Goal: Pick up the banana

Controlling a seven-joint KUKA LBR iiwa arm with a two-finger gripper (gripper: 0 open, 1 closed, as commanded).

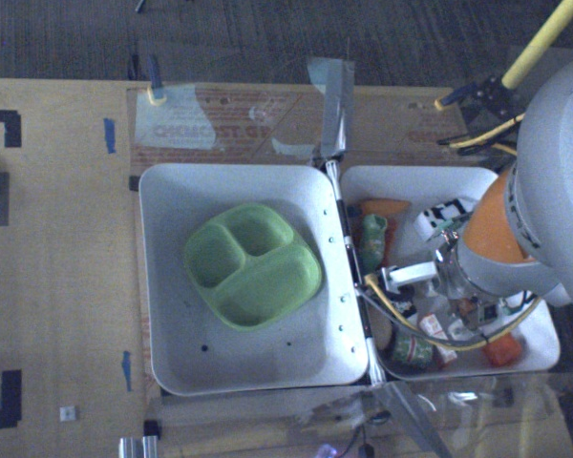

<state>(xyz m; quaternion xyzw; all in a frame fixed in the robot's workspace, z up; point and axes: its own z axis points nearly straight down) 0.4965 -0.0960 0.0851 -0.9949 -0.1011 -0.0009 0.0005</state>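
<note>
The grey arm with its orange band (497, 227) reaches down into the right bin (411, 176). My gripper (456, 301) is low among the cluttered items near the bin's middle, and its tip is hidden by the wrist and the clutter. A thin yellow curve (401, 320) runs under the wrist from the bin's left wall toward the right. I cannot tell whether it is the banana or a cable. Nothing is visibly held.
The left bin (172, 351) holds a green divided plate (253, 265). In the right bin lie an orange item (387, 206), a green bottle (372, 239), a black-and-white item (446, 212), a green can (411, 353) and a red item (502, 350).
</note>
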